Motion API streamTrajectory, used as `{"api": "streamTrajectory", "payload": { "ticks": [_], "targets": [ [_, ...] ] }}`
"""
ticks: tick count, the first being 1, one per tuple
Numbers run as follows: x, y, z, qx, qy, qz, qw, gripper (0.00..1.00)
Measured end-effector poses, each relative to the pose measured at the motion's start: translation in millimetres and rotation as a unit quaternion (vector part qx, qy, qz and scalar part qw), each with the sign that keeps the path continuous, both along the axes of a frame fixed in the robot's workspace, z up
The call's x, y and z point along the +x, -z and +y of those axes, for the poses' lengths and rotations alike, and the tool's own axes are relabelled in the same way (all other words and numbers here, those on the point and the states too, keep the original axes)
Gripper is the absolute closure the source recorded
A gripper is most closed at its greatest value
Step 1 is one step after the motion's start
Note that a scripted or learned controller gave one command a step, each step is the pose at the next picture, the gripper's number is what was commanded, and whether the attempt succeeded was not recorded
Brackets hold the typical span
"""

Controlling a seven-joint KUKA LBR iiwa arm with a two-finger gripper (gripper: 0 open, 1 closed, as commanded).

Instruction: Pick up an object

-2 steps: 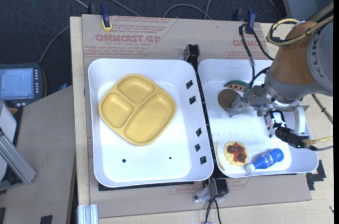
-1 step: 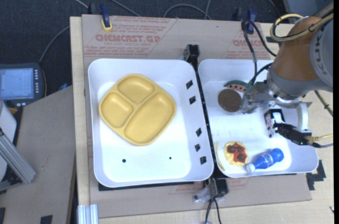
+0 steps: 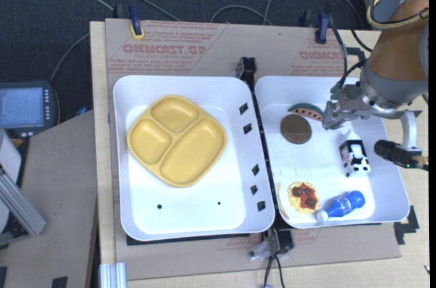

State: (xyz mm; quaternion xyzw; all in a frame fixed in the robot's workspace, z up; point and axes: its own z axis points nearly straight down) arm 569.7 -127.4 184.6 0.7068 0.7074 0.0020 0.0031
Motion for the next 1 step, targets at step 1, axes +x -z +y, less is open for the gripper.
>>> {"api": "streamTrajectory", "payload": {
  "ticks": [1],
  "targets": [
    [1.6,-47.3,-0.1,0.0002,0.0,0.0,1.0,1.0]
  ]
}}
